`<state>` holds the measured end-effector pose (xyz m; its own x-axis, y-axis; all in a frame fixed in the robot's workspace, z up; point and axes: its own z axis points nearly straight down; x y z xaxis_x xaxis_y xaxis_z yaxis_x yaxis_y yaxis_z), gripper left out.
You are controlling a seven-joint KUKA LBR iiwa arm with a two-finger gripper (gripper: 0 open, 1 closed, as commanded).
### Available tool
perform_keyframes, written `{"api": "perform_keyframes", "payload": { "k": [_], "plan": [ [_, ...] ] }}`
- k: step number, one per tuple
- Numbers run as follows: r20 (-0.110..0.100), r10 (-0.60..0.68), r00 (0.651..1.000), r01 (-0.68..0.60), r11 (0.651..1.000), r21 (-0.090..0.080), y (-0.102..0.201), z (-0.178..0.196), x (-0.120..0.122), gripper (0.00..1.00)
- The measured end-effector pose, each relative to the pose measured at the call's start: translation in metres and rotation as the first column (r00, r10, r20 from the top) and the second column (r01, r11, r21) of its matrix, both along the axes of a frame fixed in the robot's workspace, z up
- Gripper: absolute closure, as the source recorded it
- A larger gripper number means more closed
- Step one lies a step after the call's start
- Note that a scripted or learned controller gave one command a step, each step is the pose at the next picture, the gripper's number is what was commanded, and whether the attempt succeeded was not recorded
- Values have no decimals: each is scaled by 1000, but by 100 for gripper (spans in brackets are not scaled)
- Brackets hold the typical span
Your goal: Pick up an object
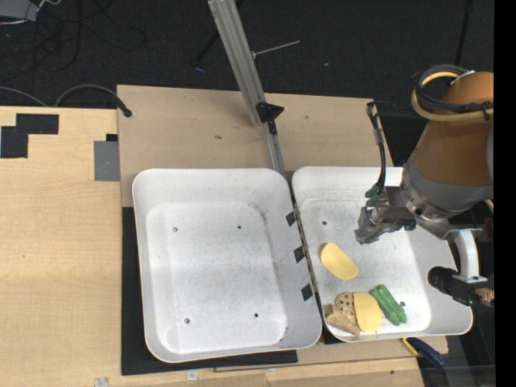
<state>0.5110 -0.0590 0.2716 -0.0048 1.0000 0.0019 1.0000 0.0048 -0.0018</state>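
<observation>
The right bin (pixel 322 185) holds a yellow lemon-shaped object (pixel 339 261) near its left wall. At its front edge lie a second yellow piece (pixel 368 311), a tan perforated piece (pixel 344 306) and a green pepper-like object (pixel 389 304). My gripper (pixel 370 230) hangs over the middle of the right bin, up and to the right of the lemon shape, apart from it. Nothing shows between its fingers. Whether they are open is too dark to read.
The left bin (pixel 214 260) sits beside the right one, with black clips (pixel 297 252) along the shared wall. A slanted metal rail (pixel 242 59) rises behind the bins. The arm's orange and grey body (pixel 455 147) overhangs the right bin's right side.
</observation>
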Motion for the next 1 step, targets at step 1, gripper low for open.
{"api": "perform_keyframes", "payload": {
  "k": [1],
  "plan": [
    [-2,-1,1000,1,1000,-1,46,-6,9,100]
  ]
}}
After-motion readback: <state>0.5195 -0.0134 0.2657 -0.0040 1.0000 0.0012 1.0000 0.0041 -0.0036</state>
